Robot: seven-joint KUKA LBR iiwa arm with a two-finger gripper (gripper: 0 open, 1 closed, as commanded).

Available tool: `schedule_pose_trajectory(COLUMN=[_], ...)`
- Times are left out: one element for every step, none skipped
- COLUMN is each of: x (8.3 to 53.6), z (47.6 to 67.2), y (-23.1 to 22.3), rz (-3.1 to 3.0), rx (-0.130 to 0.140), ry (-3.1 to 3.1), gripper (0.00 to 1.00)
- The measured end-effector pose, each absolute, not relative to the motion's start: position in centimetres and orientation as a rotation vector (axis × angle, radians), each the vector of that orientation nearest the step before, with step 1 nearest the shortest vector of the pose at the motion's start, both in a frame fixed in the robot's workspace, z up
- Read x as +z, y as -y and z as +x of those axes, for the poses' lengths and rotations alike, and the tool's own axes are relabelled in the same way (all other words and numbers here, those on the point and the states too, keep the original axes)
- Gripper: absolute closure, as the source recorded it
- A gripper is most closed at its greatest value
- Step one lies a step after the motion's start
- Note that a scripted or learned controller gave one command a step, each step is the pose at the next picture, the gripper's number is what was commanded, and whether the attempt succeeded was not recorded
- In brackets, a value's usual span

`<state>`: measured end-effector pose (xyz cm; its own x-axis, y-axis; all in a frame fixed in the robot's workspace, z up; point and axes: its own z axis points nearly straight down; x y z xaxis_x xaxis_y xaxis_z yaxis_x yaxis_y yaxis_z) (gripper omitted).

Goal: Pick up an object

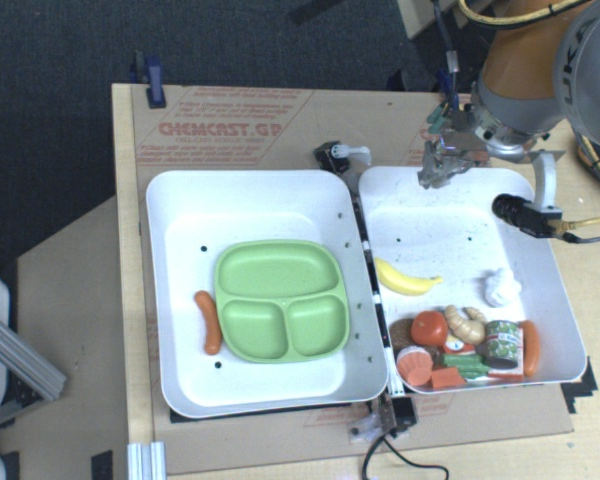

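Note:
My gripper (438, 175) hangs over the far edge of the right bin (450, 230), with nothing visible between its fingers. A yellow banana (407, 280) lies in the middle of that bin, well in front of the gripper. At the bin's near side sits a pile of toy food: a red tomato (430, 327), a tan ginger-like piece (468, 322), a green can (502, 339), an orange carrot (529, 346) and a salami slice (415, 367). A small white crumpled thing (500, 287) rests near the right wall.
The left bin (170, 218) holds a green divided plate (280, 300) and an orange-red sausage (210, 321) to its left. Both bins stand on a cardboard-covered bench (220, 128).

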<state>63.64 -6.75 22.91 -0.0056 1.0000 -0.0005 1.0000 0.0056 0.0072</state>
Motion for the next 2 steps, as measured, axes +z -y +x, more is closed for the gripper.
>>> schedule_pose_trajectory(x=[22.92, 22.92], z=[56.59, 56.89], y=[4.65, 4.75], rz=[2.227, 2.223], rx=[-0.005, -0.001], ry=[-2.225, -2.223], gripper=[1.0, 0.0])
